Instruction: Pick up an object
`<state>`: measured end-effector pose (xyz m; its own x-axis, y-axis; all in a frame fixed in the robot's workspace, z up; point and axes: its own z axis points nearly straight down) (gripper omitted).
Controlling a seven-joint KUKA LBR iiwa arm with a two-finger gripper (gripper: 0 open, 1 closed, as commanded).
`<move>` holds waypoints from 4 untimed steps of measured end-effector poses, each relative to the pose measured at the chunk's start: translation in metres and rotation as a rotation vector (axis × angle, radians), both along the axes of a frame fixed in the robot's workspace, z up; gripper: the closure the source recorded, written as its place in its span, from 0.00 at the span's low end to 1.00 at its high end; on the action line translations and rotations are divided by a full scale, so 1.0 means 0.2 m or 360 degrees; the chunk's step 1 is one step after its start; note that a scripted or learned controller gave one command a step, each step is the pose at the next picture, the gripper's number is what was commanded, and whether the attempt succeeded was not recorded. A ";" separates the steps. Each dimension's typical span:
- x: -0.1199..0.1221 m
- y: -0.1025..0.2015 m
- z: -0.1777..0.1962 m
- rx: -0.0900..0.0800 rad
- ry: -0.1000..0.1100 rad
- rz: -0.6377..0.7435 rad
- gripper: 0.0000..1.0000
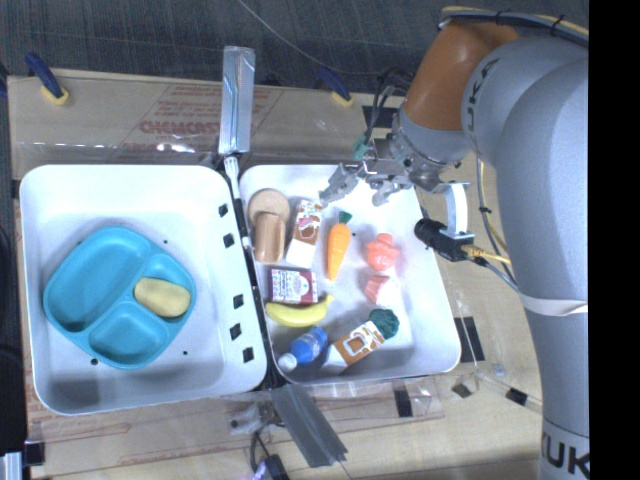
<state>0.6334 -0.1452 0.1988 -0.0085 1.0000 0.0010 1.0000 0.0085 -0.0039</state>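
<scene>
Gripper (357, 185) fingers apart, clamping nothing, above carrot (338, 249); blue bottle (305, 349) partly hidden by banana (296, 313).

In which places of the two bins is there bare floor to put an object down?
Left bin: bare floor along its far side, above the blue tray, and a strip at its right wall. Right bin: a bare patch at the far right corner beside the pincer; from carrot to bottle it is crowded.

Glossy white plastic bins (60, 388), matt blue plastic tray (85, 288), smooth grey arm (545, 168)
</scene>
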 end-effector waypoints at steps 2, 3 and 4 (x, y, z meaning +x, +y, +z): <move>-0.11 -0.15 -0.20 -0.0004 -0.0008 -0.0096 0.00; -0.21 -0.14 -0.54 0.0000 -0.0001 -0.0471 0.00; -0.21 -0.13 -0.49 0.0003 0.0003 -0.0464 1.00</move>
